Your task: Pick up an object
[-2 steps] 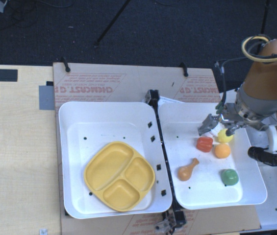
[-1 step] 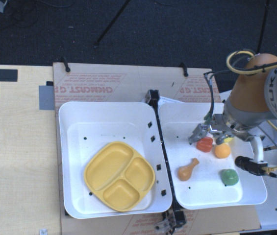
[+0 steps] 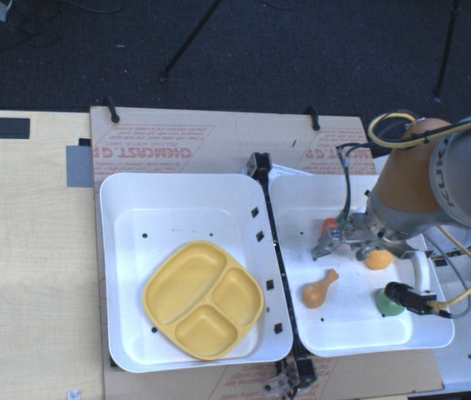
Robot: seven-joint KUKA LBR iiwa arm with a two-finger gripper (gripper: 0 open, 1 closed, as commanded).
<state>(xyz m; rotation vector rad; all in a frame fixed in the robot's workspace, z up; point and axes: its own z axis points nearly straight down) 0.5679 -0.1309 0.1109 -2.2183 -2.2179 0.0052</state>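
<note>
My gripper [image 3: 325, 245] hangs low over the middle of the right bin [image 3: 360, 340], at the end of the grey arm with its orange band. A tan drumstick-shaped toy [image 3: 320, 288] lies just below the gripper, apart from it. To the gripper's right sits a small orange ball [image 3: 378, 259], beside the wrist. A small red thing [image 3: 330, 223] shows just above the gripper, partly hidden by it. Near the bin's right side lies a green object [image 3: 388, 305], partly covered.
The left bin [image 3: 127, 223] holds a yellow divided plate [image 3: 203, 298] lying tilted in its lower half. A black divider [image 3: 270, 248] runs between the two bins. Cardboard lies under both bins.
</note>
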